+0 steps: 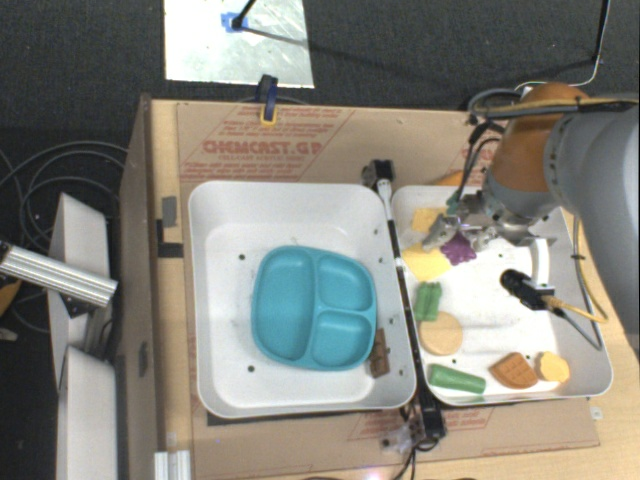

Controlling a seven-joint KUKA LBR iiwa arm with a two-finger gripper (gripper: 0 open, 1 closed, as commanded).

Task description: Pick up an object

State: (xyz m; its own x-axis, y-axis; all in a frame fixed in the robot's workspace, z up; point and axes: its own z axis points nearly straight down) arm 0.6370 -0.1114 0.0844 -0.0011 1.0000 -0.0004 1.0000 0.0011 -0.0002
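- Worktop (pixel 260 143): cardboard-covered and carrying both bins. It poses no hazard in itself.
- Left bin (pixel 215 268): holds the plate, with a brown scrap (pixel 380 353) against its right wall. It is well apart from the pincer.
- Right bin (pixel 490 313): crowded with small pieces. Its left wall stands near the pincer, so a descent that drifts left could strike the rim.
- Arm (pixel 585 168): reaches in from the right over the far part of the right bin.
- Plate (pixel 310 308): blue, with three compartments and nothing on it. It is probably not at risk.
- Pincer (pixel 455 230): low over the far left part of the right bin, directly above the purple piece. Whether it is apart or together cannot be told.
- Disc (pixel 441 334): tan, lying nearer the camera and apart from the pincer. It is unlikely to be disturbed.
- Yellow piece (pixel 425 265): just beside the purple piece. A closing pincer could catch both or shove one aside.
- Purple piece (pixel 460 251): the likely target, in the far left of the right bin and partly under the pincer. It is small and irregular, so an off-centre grip may let it slip out.
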